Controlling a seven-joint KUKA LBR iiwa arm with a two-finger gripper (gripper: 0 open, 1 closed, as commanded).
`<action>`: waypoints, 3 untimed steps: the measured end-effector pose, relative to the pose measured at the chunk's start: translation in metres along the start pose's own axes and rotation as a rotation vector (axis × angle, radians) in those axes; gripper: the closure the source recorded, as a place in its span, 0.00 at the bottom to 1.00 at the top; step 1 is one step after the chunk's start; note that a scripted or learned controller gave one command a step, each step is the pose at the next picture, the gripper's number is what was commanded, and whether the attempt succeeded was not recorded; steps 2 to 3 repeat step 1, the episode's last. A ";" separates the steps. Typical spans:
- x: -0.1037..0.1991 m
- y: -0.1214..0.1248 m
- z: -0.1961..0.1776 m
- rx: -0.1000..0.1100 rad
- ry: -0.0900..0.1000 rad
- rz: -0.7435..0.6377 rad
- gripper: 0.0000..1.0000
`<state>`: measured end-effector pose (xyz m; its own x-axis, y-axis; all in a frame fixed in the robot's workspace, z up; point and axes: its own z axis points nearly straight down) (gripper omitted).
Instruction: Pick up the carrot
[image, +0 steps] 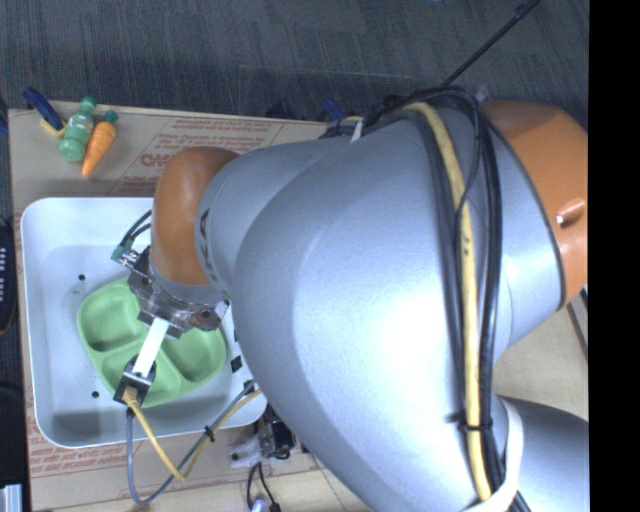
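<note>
Hovering over the green plate (103, 322) in the left bin (40, 250), the gripper (172, 312) was well apart from the carrot (98, 148); we saw it outside that bin, up-left on the table (215, 135), tip pointing binward; whether the gripper was open or closed we couldn't tell.

a small orange toy carrot with a green top (98, 148) is lying on the brown printed board (200, 140) outside the shallow white bin (45, 300), touching a green toy bottle (76, 135). the bulky grey arm (380, 300) is reaching over the bin, its gripper (178, 308) hanging above a pale green divided plate (105, 320).
</note>
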<state>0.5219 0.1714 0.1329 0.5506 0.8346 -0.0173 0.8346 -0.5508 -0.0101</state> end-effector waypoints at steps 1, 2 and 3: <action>-0.064 0.060 -0.072 -0.004 0.009 0.216 1.00; -0.064 0.060 -0.072 -0.004 0.009 0.216 1.00; -0.064 0.060 -0.072 -0.004 0.009 0.216 1.00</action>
